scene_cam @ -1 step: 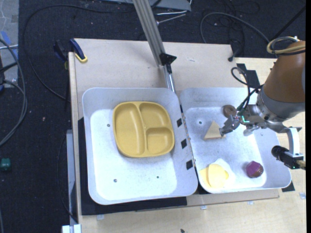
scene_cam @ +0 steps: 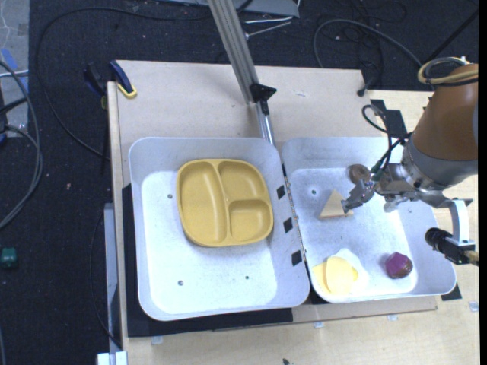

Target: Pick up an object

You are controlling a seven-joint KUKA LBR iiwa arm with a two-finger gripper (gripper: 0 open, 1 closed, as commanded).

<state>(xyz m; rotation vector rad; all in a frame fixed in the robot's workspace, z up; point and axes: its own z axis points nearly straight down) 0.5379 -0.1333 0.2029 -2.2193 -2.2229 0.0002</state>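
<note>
A tan wedge-shaped piece (scene_cam: pixel 332 205) lies in the right bin (scene_cam: pixel 426 226), near its middle. My gripper (scene_cam: pixel 355 198) is low in that bin, its tip right at the wedge's right edge; contact is not clear. A pale yellow rounded object (scene_cam: pixel 338 274) rests at the bin's front left. A small purple object (scene_cam: pixel 397 265) sits near the front right. The arm's orange band (scene_cam: pixel 449 120) rises at the right.
A yellow divided plate (scene_cam: pixel 224 201) lies in the left bin (scene_cam: pixel 152 280). A metal pole (scene_cam: pixel 237 44) slants down from the top to the bins' back edge. Cables cross the dark floor around the bench.
</note>
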